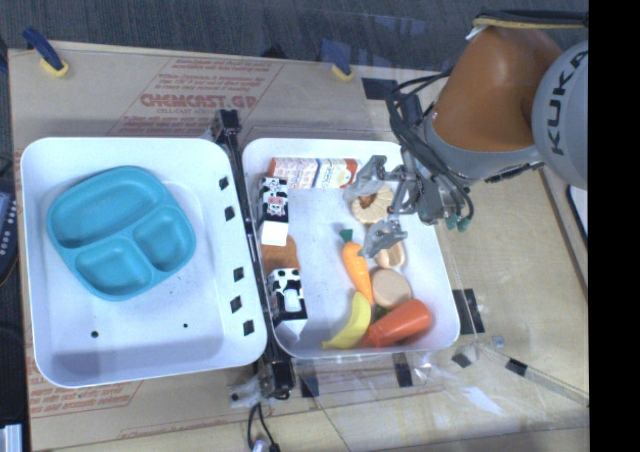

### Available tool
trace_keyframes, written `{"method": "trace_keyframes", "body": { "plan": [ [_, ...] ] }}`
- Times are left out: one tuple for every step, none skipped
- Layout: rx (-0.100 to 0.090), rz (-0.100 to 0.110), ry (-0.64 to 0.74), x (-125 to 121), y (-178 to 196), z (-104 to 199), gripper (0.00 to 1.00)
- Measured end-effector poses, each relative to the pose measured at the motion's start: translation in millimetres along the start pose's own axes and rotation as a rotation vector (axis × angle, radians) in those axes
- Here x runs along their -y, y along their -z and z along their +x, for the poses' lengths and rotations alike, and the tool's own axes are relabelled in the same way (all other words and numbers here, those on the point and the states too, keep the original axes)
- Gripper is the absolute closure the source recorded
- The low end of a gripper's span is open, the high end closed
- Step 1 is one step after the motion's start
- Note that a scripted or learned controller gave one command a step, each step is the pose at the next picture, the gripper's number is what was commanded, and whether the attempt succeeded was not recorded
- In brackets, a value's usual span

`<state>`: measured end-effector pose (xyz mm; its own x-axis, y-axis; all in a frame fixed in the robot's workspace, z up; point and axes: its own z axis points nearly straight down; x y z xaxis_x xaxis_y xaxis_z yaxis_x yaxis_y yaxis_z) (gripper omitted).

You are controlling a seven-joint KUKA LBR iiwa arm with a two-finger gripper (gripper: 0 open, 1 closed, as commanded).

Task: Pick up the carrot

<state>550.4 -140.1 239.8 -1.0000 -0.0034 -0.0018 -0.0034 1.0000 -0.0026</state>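
The carrot (356, 272) is orange with a small green top and lies lengthwise in the middle of the right bin (440, 270), its tip pointing at the banana (349, 324). My gripper (379, 205) hangs over the bin's upper right part, just up and right of the carrot's green end. It is open: one finger sits near the carton and the other finger (385, 236) is close beside the carrot top. A tan round food piece (372, 204) lies in the gap beneath the fingers. Nothing is held.
The right bin also holds a milk carton (310, 172) at the back, cow-patterned blocks (289, 296) and a white cube (274, 234) along its left wall, a tan bun (391, 288) and a red pepper (403, 321). The left bin (60, 340) holds a blue divided plate (120, 231).
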Motion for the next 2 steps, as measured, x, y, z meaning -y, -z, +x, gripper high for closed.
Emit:
{"method": "trace_keyframes", "body": {
  "plan": [
    [-0.008,-0.006,0.033,-28.3,-142.2,-8.0,0.0],
    [0.014,0.0,0.061,-33.5,-144.2,60.5,0.0]
  ]
}}
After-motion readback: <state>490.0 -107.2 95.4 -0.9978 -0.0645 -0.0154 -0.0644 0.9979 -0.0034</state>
